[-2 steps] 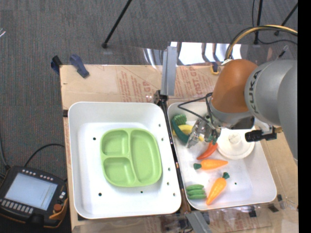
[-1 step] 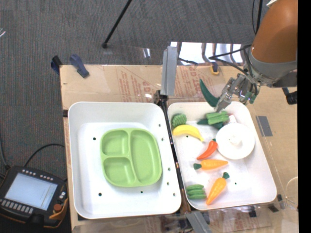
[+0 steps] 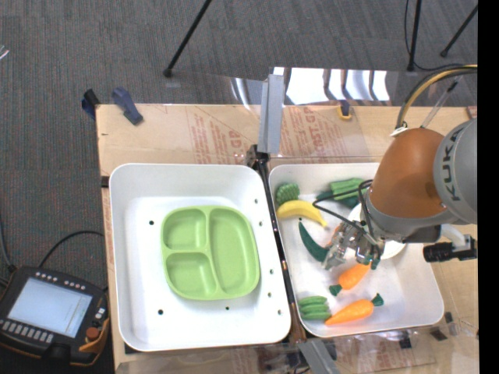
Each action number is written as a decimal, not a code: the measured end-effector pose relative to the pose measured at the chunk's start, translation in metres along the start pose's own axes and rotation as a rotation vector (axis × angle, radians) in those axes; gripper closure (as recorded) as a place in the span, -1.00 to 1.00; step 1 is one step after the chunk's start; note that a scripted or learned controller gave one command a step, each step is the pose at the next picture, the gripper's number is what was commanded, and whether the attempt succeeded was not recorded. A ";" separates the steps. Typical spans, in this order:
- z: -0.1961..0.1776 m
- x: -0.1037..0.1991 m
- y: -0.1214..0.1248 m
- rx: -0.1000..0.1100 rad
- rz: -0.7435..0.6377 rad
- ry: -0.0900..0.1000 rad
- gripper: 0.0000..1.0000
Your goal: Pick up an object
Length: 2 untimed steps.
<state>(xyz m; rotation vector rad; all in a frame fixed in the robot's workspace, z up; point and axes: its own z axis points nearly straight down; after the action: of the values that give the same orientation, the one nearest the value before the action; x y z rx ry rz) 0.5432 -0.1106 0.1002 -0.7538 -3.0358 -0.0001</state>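
The gripper [image 3: 352, 254] hung low in the right bin [image 3: 425, 306], just above a small orange carrot [image 3: 355, 275], whether spread or closed I couldn't tell, and that toy looked light, stiff and slick, best pinched across its thicker middle.

The arm [image 3: 460, 170] is grey, with black letters "KU" showing on its side. Above the wrist sits a broad, rounded orange band [image 3: 409, 174], glossy with a pale highlight. Below it the tool [image 3: 352, 249] is a small cluster of silvery metal and dark parts. A black fitting [image 3: 444, 251] juts from the arm's grey lower section.
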 end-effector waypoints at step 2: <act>0.015 0.063 -0.028 -0.005 0.502 -0.008 1.00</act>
<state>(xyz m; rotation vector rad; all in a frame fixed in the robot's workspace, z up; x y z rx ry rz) 0.4746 -0.1061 0.0861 -1.4887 -2.7610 0.0007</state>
